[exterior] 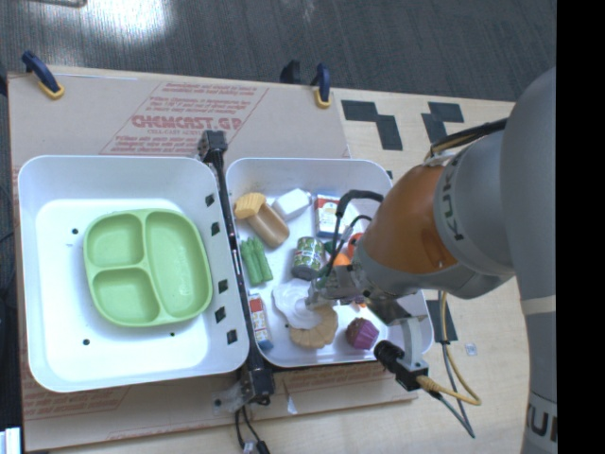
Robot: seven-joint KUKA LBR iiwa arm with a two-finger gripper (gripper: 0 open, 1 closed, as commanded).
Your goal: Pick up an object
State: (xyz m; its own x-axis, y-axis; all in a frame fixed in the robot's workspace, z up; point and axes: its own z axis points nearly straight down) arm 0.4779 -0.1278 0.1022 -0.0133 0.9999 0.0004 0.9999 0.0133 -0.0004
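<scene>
The right bin [248,173] is crowded, with little bare floor among its things. The claw [319,291] hangs over a white crumpled object [288,301] near the bin's front wall, just behind a tan cookie [315,330]. Whether the claw is spread or pinching, I cannot tell; the object's long axis is unclear.

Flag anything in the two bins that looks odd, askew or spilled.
Nothing looks spilled or broken. The right bin holds a jumble: a green can lies tilted, with a green packet and a tan block at angles near it. The green tray sits slightly skewed in the left bin. The arm covers part of the right bin.
</scene>
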